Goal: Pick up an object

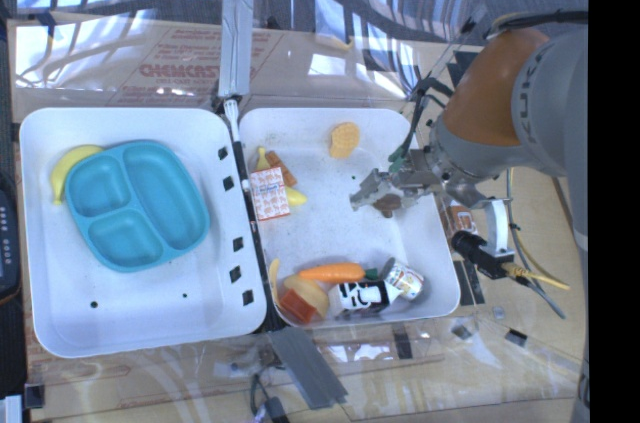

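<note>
Nearest the camera, along the front wall of the right-hand shallow white bin (300,241), sits a cluster of items: a small black-and-white cow figure (362,295), a short printed can lying on its side (404,282) just beside it, a long orange plastic carrot (331,272), and a rounded red-and-tan toy fruit (303,299) wedged in the front left corner. The carrot lies across the top of this group, touching the fruit.

Farther in, near the bin's left wall, a small white-and-orange printed carton (268,194) lies flat with a yellow-and-brown piece (271,162) poking out behind it. Toward the far wall, a round orange waffle-textured cookie (344,139) lies by itself, well apart from the rest.

The end effector (383,194) hangs low over the right side of this bin, below the grey arm with its orange band (490,101). Its fingers appear spread, with a small brownish lump (386,205) at the tips; whether the lump is actually pinched cannot be told from this angle.

In the left-hand white bin (60,311), a blue three-compartment plastic plate (137,202) rests tilted, partly covering a yellow banana (68,168) at its far left edge. Both bins stand on the clear-covered surface (180,61).
</note>
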Robot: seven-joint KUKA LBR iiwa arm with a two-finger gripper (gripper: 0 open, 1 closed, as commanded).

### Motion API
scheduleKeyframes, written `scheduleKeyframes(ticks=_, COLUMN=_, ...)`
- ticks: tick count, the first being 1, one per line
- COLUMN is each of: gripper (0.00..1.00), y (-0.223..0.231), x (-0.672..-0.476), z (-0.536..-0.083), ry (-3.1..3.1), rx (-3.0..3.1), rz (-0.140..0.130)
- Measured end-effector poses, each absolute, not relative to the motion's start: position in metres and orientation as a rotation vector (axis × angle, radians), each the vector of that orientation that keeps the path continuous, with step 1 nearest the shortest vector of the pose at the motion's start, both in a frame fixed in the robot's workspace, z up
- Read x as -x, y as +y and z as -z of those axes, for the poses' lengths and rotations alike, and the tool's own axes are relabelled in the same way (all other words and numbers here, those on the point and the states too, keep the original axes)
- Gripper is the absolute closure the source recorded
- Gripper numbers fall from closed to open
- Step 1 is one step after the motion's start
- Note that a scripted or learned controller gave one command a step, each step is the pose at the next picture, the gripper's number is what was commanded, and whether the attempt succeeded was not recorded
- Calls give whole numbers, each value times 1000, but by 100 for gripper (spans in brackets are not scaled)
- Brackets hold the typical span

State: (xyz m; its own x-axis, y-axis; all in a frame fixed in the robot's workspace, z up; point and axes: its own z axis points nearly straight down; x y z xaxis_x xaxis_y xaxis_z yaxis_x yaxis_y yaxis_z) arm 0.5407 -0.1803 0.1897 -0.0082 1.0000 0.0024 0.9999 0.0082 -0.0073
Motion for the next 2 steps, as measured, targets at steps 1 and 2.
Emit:
scheduleKeyframes(ticks=1, gripper=0, y=-208, x=-617, z=-134, ry=-2187, rx=2244, rz=-9)
scheduleKeyframes(ticks=2, gripper=0, y=-182, x=-658, z=-90, ry=-2152, rx=2286, rz=-2)
